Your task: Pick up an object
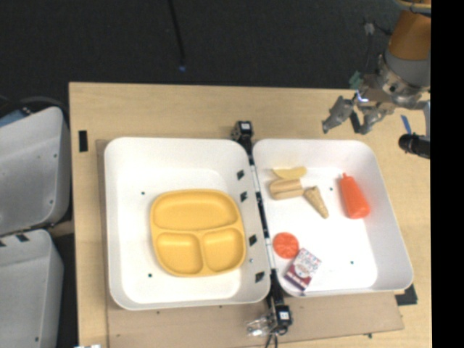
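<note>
In the camera view, the arm [407,38] enters at the upper right of the frame, its orange band above a grey wrist. The claw [350,119] hangs over the bare worktop [181,107] just above the top edge of the right bin [384,267], with its two fingers spread apart and nothing between them.

The right bin, in the right half of the frame, holds the loose objects. An orange bottle-shaped object [354,196] lies near the bin's right side, pointing up and down in the picture. To its left, a small tan cone [316,201] lies tilted. Further left, a pale yellow wedge [289,172] sits just above a tan cylinder [286,188], the two close together. Lower down, near the divider between the bins, a round red-orange disc [286,244] lies beside a small red and white packet [302,270] at the bin's lower left corner.

The left bin [130,165], in the middle of the frame, carries a yellow divided tray [197,231] with one wide compartment on top and two smaller ones below.
</note>
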Controlling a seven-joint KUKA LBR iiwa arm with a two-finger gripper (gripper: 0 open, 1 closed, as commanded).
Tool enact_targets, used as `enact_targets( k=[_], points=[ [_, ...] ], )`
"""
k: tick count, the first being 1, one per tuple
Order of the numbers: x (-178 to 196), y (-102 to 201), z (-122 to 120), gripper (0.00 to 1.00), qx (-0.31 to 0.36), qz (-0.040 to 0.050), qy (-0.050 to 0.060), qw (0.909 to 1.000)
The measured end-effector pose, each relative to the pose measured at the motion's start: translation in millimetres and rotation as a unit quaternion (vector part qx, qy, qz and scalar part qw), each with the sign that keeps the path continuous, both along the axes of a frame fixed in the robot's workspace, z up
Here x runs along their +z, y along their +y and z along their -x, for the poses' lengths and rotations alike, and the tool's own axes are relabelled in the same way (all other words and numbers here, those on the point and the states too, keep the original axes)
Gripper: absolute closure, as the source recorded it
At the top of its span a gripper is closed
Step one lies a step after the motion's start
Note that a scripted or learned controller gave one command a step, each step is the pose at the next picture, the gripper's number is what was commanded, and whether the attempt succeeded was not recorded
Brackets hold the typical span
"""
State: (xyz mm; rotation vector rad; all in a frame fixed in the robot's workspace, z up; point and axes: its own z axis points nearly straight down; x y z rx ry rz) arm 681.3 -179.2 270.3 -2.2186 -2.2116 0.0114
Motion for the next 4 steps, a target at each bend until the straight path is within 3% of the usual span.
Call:
enact_targets(
  k=[1, 4],
  points=[
    [9, 1, -2, 0.0, 0.001, 0.0014, -0.006, 1.0],
    [-119, 4, 8, 0.0, 0.0, 0.0018, -0.005, 1.0]
  ],
)
